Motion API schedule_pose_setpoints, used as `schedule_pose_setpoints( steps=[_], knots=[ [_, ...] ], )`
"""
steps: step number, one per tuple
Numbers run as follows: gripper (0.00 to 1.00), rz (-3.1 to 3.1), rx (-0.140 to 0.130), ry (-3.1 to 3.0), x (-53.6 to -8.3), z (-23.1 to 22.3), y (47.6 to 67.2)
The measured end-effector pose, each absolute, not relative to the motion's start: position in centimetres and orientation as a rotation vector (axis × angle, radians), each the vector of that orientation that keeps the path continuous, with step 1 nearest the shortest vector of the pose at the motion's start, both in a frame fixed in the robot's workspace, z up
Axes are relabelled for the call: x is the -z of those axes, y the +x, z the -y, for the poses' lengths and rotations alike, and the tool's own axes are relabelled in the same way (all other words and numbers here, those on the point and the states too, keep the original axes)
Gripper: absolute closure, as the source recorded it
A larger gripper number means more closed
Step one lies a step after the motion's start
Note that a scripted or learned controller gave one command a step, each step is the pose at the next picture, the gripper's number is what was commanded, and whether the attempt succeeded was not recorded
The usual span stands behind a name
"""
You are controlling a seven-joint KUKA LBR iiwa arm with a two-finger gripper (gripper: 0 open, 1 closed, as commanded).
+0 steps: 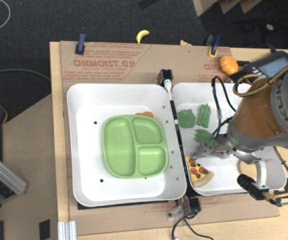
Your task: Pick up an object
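At lower right, the pincer [203, 148], its state unclear, hovers by green pieces [202, 134]; crowding risks a missed grasp.

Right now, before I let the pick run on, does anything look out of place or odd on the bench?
Two items lie outside the bins: a yellow banana off the bench's far edge, and an orange object on the cardboard behind the right bin. An orange piece pokes out from under the green divided plate.
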State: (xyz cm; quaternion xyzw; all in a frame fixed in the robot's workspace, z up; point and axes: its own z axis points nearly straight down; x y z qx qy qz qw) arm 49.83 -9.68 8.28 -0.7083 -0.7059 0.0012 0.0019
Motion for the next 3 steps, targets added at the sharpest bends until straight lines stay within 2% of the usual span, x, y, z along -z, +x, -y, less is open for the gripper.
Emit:
schedule_pose_setpoints(
  steps=[1,2,3],
  knots=[
    [1.00,2.220,0.002,-2.225,-9.5,9.6,50.1],
    [1.00,2.239,0.025,-2.217,-28.4,1.0,48.2],
    [1.00,2.235,0.007,-2.207,-29.2,-8.7,47.9]
  ],
)
